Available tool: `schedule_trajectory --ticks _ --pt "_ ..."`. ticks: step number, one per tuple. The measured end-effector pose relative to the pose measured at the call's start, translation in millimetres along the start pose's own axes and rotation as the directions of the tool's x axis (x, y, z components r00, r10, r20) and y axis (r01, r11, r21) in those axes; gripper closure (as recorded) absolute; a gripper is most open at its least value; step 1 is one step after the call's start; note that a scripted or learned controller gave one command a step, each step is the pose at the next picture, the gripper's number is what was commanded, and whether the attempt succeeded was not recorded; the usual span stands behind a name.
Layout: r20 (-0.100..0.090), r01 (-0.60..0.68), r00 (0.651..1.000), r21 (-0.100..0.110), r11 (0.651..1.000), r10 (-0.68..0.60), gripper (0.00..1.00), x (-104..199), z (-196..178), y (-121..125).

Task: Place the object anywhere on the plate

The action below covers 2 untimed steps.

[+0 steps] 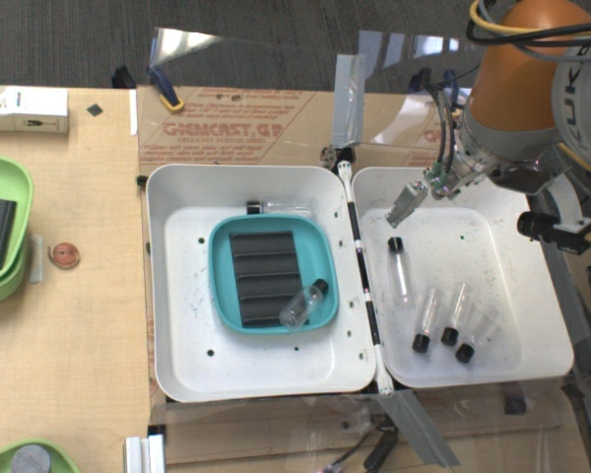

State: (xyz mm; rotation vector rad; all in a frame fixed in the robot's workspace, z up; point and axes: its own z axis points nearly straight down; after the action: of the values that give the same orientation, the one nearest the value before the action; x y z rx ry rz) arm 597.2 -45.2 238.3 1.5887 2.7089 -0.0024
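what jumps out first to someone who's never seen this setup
The teal plate in the left bin draws the eye first, with a dark ridged insert and one clear vial lying at its lower right corner. Next is the arm's orange band at upper right, its pincer hanging over the right bin, where several more clear black-capped vials lie.

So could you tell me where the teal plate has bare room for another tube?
The teal plate is mostly covered by its dark ribbed insert, with one tube at the near-right corner. Bare rim runs along the left edge; the right is crowded.
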Motion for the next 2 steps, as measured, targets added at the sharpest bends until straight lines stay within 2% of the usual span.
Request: schedule_trajectory --ticks 1,2 --pt "0.000 -0.045 0.999 0.000 0.999 0.045 0.00 -51 -73 -7" --pt "0.001 -0.061 0.998 0.000 0.998 0.061 0.00 -82 -179 26"
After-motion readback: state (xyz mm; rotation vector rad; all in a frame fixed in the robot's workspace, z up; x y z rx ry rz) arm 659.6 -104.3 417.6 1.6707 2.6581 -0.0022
